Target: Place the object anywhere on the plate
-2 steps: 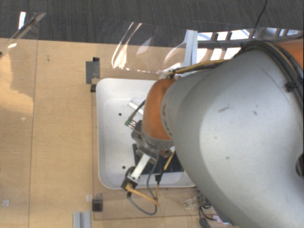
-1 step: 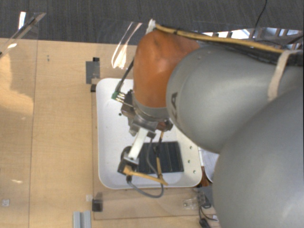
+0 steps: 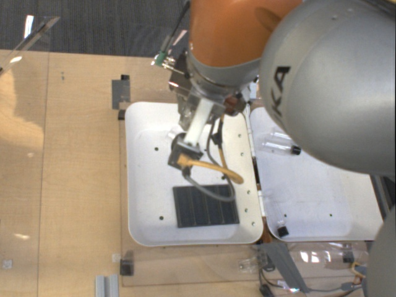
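A dark grey ribbed plate (image 3: 206,206) lies flat in the near part of the left bin (image 3: 143,184). My gripper (image 3: 215,121) hangs over the far middle of that bin, some way behind the plate and mostly covered by the wrist and the orange band. A small reddish-brown bit (image 3: 232,104) shows at the wrist's right side. I cannot tell whether it is an object or whether it is held.
The right bin (image 3: 322,197) lies beside the left one, its far half hidden under the big grey arm. Black clamps (image 3: 122,91) sit at the left bin's corners. Bare wooden bench (image 3: 62,166) stretches to the left.
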Available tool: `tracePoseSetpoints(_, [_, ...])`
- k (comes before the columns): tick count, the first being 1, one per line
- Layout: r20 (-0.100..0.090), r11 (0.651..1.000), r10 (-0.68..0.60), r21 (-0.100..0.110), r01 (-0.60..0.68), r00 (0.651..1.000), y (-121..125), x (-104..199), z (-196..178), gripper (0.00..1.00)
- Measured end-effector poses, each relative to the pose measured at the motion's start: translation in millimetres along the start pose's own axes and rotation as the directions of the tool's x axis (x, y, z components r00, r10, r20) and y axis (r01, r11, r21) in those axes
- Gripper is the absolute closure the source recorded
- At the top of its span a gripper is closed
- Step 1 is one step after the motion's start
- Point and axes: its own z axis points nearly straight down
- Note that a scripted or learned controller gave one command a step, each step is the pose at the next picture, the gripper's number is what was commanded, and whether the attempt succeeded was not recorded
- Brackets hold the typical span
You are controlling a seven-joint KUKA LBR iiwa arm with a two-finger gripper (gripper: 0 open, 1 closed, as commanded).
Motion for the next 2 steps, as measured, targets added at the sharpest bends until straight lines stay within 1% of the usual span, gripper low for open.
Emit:
tracePoseSetpoints(1, [0.002, 0.976, -0.218, 0.003, 0.218, 0.976, 88.4, 37.2, 23.6, 1.0])
tracePoseSetpoints(2, [0.006, 0.992, 0.126, 0.004, -0.126, 0.992, 44.6, 18.8, 52.3, 1.0])
